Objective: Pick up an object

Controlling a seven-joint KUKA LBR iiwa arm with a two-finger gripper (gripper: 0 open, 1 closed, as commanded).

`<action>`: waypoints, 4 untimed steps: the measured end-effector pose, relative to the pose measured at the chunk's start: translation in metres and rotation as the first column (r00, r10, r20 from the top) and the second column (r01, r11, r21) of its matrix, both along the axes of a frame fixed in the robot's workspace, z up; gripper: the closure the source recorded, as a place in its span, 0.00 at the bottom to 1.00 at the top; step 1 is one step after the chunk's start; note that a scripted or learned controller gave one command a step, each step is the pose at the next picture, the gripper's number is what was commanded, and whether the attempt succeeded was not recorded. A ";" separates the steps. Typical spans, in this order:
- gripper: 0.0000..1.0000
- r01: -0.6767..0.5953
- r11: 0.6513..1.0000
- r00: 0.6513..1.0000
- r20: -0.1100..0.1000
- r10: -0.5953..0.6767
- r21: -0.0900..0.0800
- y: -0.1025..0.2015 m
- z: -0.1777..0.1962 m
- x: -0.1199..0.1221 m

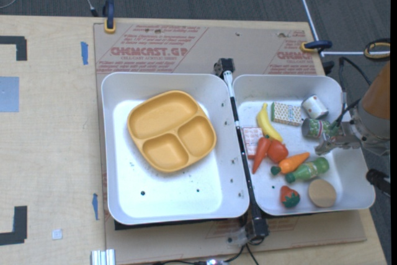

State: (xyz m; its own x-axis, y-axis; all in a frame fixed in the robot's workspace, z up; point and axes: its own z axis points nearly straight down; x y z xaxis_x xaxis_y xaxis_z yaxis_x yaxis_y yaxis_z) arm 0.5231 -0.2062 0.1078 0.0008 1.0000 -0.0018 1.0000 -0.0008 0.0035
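The right bin (365,194) holds several toy foods. A yellow banana (267,123), a small printed box (286,112) and a silver can (314,106) lie at its back. A green-labelled can (313,129) sits just left of my gripper (327,144), which hangs low over the bin's right side. An orange carrot (293,162) and a green bottle (308,170) lie just below and left of it. Nearer the front are a strawberry (289,196) and a tan round piece (322,193). A red pepper (276,151) is mid-bin.
The left bin (118,152) holds a yellow three-compartment plate (172,131). A pink card (251,138) lies by the divider between the bins. A black cable (353,80) loops over the right bin's back right corner.
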 end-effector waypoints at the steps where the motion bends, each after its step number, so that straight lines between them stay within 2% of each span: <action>1: 1.00 -0.003 1.000 1.000 -0.002 0.003 0.003 0.123 0.077 0.000; 2: 0.00 -0.001 1.000 1.000 -0.002 0.001 0.002 0.122 0.077 -0.001; 3: 0.00 -0.001 1.000 1.000 -0.001 0.001 0.002 0.102 -0.013 -0.039; 4: 1.00 0.000 1.000 1.000 0.002 0.000 0.000 0.102 -0.003 -0.038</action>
State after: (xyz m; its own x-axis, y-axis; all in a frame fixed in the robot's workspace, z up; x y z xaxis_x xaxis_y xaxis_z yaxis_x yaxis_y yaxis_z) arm 0.4851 -0.1044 0.1043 0.0008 1.0000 -0.0021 1.0000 -0.0008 0.0056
